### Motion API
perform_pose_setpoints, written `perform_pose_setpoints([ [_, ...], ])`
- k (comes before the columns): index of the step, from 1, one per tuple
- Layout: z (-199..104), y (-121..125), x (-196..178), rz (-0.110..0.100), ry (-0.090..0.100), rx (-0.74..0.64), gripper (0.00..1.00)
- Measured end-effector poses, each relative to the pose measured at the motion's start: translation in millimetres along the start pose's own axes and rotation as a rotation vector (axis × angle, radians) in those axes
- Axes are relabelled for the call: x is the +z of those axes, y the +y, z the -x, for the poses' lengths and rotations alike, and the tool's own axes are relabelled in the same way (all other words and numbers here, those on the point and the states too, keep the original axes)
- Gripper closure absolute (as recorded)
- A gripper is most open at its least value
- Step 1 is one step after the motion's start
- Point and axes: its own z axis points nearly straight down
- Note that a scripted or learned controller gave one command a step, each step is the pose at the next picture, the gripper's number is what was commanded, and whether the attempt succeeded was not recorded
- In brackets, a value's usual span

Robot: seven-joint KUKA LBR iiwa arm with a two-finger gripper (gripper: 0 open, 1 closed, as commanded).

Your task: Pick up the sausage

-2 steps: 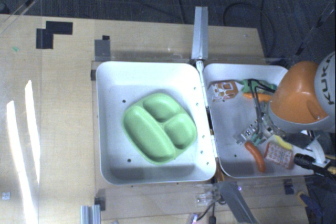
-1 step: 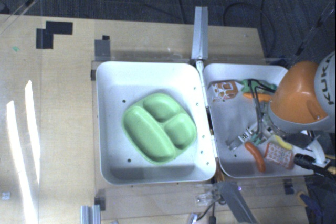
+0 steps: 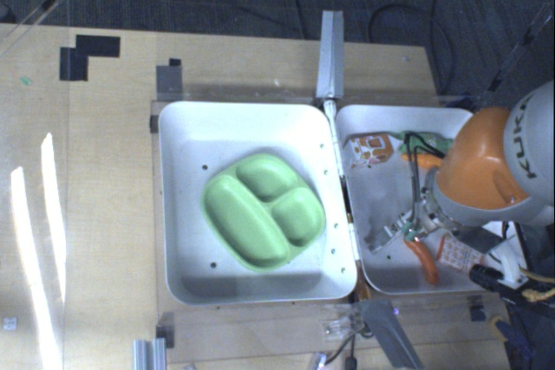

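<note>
Down in the right bin [image 3: 381, 273] the pincer [image 3: 408, 227] hangs low over the floor, just beside an orange-red sausage [image 3: 423, 257] that lies at its lower right, near the bin's front wall. Whether the pincer is spread or pressed together I cannot tell, since the arm [image 3: 486, 169] hides much of it. A green divided plate [image 3: 263, 210] sits in the left bin [image 3: 182, 186].

You've got 2 white bins [image 3: 173, 186], 1 green divided plate [image 3: 263, 210] w/ 3 sections, 1 orange sausage [image 3: 424, 260], 1 small packet [image 3: 371, 149].
</note>
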Motion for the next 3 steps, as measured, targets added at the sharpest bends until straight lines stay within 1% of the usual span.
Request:
perform_pose_setpoints([
  [1, 2, 9, 0, -0.001, 0.005, 0.232, 0.0],
  [2, 55, -29, 1, 0.0, -0.001, 0.309, 0.0],
  [3, 55, -25, -11, 0.006, -0.003, 0.303, 1.0],
])
